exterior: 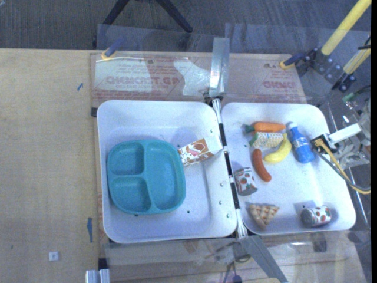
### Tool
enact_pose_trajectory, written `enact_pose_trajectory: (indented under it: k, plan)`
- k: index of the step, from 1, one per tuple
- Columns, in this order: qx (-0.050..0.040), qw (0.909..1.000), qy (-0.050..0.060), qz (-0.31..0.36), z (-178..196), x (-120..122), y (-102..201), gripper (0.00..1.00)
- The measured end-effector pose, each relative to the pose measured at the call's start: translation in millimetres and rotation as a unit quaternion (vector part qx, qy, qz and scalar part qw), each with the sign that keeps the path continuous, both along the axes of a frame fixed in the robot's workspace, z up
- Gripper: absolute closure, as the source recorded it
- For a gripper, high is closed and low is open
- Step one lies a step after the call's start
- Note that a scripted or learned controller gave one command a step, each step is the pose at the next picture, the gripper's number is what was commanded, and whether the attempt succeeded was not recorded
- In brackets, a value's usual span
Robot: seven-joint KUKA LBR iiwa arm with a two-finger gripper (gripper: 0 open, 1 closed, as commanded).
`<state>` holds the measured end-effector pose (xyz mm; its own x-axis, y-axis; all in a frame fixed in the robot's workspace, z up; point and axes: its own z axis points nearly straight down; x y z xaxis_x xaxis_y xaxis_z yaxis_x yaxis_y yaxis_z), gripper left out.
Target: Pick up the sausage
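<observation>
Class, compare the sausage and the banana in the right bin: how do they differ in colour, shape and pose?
The sausage is red-orange; the banana is yellow. The sausage is nearly straight with rounded ends; the banana curves and tapers. The sausage lies lower left, the banana upper right beside the blue bottle. Both lie flat in the right bin, close together.

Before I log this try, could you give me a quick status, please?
Sausage lying loose in right bin. Banana touching its upper end. Small carton close at its left.
</observation>
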<state>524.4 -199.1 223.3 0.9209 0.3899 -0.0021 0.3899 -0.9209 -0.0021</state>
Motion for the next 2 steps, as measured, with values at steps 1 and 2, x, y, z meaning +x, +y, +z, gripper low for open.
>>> enact_pose_trajectory:
  k: [1,2]
  plan:
    - [0.0001,1.0,0.0,0.0,-0.2,0.0,0.2,0.0]
    - [0.0005,0.9967,0.002,-0.081,-60.9,35.8,24.1,0.0]
